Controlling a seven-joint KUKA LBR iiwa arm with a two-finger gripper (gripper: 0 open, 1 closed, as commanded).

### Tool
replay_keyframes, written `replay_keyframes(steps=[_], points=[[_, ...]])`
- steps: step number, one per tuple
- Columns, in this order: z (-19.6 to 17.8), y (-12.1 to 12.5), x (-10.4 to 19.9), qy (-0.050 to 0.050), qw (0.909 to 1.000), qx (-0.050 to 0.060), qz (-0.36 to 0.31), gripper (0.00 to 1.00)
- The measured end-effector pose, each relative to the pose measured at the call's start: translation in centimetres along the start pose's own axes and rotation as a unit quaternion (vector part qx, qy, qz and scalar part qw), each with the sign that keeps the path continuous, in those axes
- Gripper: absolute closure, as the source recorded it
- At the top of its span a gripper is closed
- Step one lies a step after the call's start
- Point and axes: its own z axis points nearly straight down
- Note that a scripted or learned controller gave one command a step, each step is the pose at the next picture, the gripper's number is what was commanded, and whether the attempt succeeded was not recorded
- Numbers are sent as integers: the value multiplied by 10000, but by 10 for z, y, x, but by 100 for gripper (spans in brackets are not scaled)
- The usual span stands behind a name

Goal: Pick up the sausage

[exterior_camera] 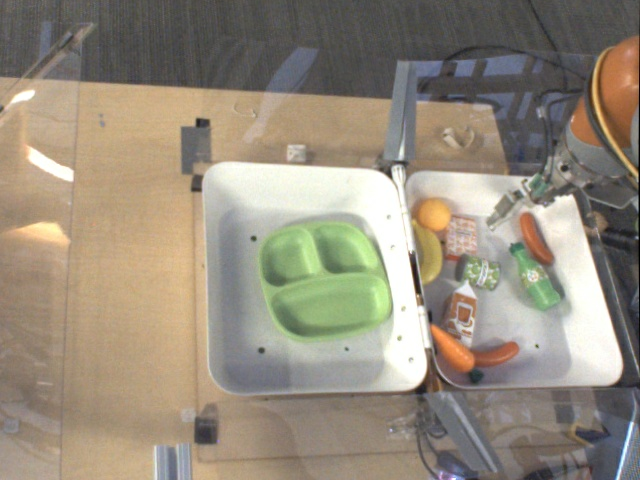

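Note:
Two sausage-like pieces lie in the right bin (590, 368). One red-orange sausage (536, 238) lies at a slant near the bin's far right. A second reddish sausage (497, 353) rests near the front wall, beside an orange carrot (452, 349). My gripper (515, 204) hangs over the bin's far side, just up and left of the first sausage and apart from it. It stands open with nothing between its fingers.
In the right bin also lie a green bottle (535, 278), a small can (483, 272), a carton (462, 313), a red packet (461, 235), an orange (433, 214) and a banana (429, 254). The left bin (230, 268) holds a green divided plate (325, 280).

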Motion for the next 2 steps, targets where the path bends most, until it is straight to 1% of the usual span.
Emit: replay_keyframes(steps=[2], points=[[0, 0, 0, 0, 10000, 0, 0, 0]])
